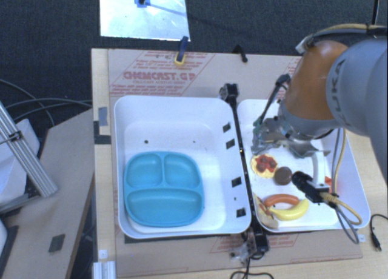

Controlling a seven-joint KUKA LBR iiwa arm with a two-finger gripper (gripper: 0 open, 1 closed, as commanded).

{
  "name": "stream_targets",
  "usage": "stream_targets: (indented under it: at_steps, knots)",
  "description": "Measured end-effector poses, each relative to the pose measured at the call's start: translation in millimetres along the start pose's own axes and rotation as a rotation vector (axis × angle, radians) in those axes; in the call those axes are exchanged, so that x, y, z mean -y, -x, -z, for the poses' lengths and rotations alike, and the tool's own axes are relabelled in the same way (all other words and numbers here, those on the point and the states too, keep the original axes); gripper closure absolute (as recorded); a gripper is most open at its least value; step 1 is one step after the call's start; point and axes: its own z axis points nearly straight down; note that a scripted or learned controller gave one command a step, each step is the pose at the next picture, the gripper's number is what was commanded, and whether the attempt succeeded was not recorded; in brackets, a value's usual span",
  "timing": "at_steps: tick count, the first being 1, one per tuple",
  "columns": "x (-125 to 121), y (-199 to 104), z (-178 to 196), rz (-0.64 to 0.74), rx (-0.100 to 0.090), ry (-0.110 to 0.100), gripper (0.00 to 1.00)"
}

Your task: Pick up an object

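Finding the gripper [262,143] hanging low over the back left part of the right bin [354,214], close to the wall shared with the left bin [176,111], and coming in from the right under the grey arm with its orange band [315,84]. Not being able to tell from this slant whether the grip is clenched or released.

Spotting a yellow disc [265,165] lying flat on the bin floor just in front of the gripper, near it but apart. Looking round, with dark red patches on top, so pointing no particular way and offering no long axis. Sitting just beside the disc, to its right and slightly nearer the front: a brown ball [282,176], plain and dull.

Moving on toward the front wall and meeting a banana [291,212], bright yellow and bowed. Lying with its long axis running left to right, roughly along the front wall, belly toward the front and both tips turning toward the back. Arching just behind it, an orange sausage [280,199], also lying left to right but bending the other way, its ends dropping toward the banana's tips.

Reaching the left bin last, holding a blue divided plate [162,188] in its front half.
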Motion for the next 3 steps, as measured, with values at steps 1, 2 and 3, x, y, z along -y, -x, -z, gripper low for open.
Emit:
stream_targets:
  at_steps: [1, 2, 3]
  knots:
    - [50, -73, -6, -0.003, -0.001, -0.016, 1.0]
    - [-16, -155, 170, -0.001, -0.005, 0.009, 1.0]
    - [-13, -149, 171, -0.003, 0.002, -0.009, 1.0]
